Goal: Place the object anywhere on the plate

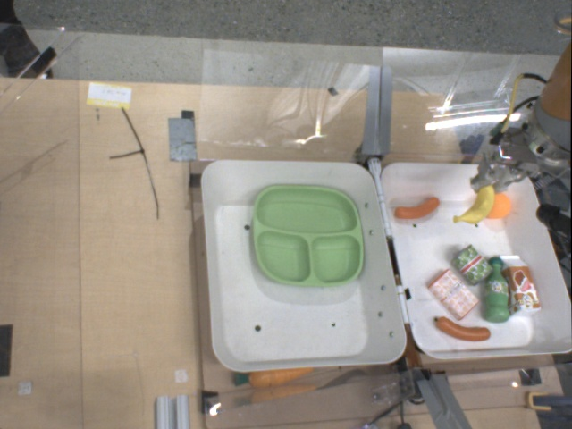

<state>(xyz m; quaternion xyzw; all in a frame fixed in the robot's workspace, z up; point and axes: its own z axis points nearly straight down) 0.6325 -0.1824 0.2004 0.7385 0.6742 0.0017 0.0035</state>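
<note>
Plate (308, 235), green and with three compartments, lies in the left bin (223, 329), a little above the middle of it, and nothing rests on it yet. The right bin (420, 329) holds everything I may pick: a banana (477, 206) and an orange ball (501, 205) touching each other near the far right corner, one sausage (416, 208) close to the divider side, a second sausage (462, 331) at the near edge, and between them a pink box (452, 293), a green box (468, 263), a green bottle (496, 295) and a red packet (522, 289) in a tight group.

My gripper (494, 175) hangs at the far right corner of the right bin, just above the banana. I judge the banana to be the object intended. To do this step well I should come down on its middle and across its narrow width, away from the ball, so that the ball is not pushed or caught together with it. After that I should lift high enough to pass the two bin walls between here and the plate.

I cannot tell if my jaws are released or clenched; they are small and dark against the wrist. Whether they already touch the banana is also not clear. My arm (550, 137) is cut off by the picture's right side.
</note>
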